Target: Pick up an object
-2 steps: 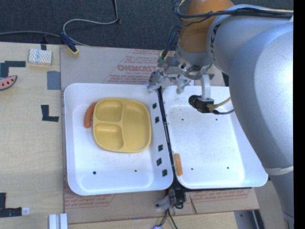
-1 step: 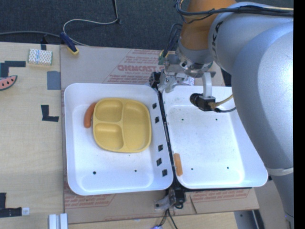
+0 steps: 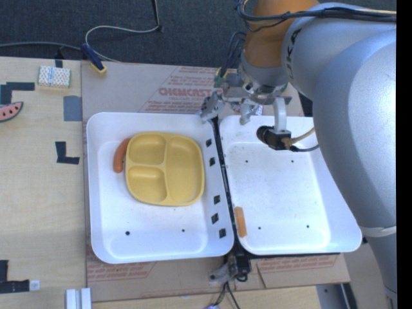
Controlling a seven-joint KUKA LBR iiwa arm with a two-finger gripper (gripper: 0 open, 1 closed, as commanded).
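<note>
Two white bins sit side by side on the bench. The left bin [image 3: 103, 237] holds a yellow plate [image 3: 165, 168] with three compartments, lying flat in the upper middle of the bin. An orange sausage [image 3: 119, 156] lies just beside the plate's left edge, touching or nearly touching it. The right bin [image 3: 322, 230] holds one carrot [image 3: 240, 222], a small orange stick lying against the bin's left wall near the front corner, well apart from the plate and the sausage.

The gripper [image 3: 228, 111] hangs over the far end of the seam between the two bins, above their back rims. Its metal parts are small and crowded there, and whether the claw is open or closed cannot be told; nothing is seen held in it. The arm [image 3: 347, 82] comes in from the right, grey with an orange band [image 3: 273, 24], and covers much of the right bin's far side.

The bins rest on a brown cardboard sheet [image 3: 174, 92] with red print, laid on a pale wooden bench [image 3: 38, 192]. On the bench's left part lie a watermelon slice [image 3: 9, 111], a small patterned block [image 3: 54, 77] and several black tape marks. A dark carpet [image 3: 129, 5] lies beyond, with a cable [image 3: 119, 29] running across it.

Counted: two bins, one plate, one sausage, one carrot, one slice, one block.
</note>
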